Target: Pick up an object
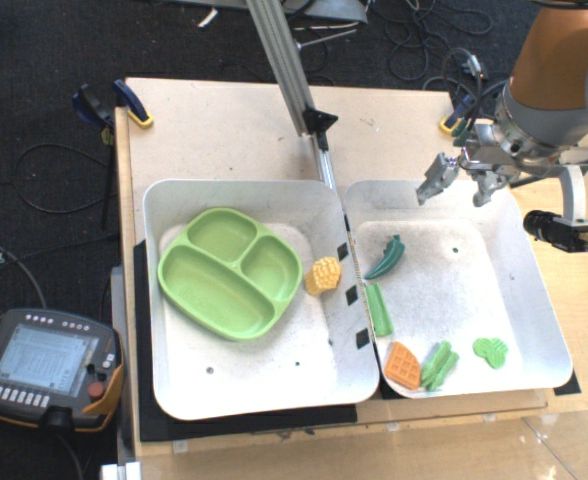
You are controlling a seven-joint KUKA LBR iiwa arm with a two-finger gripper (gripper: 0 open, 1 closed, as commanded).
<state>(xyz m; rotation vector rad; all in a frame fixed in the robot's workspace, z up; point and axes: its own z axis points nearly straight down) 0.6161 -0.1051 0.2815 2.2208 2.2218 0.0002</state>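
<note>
Two fingers of the gripper [461,179] spread open, holding nothing, above the right bin's [534,268] far rim

Arm check, my feed | arm [559,63] was rounded, with a broad orange band over a grey wrist section | gripper [461,181] was grey metal with two angular fingers [435,181] | dark cables ran beside the wrist

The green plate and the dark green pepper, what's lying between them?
In the camera view, a yellow corn cob lies between the green plate and the dark green pepper, by the left bin's right edge.
</note>
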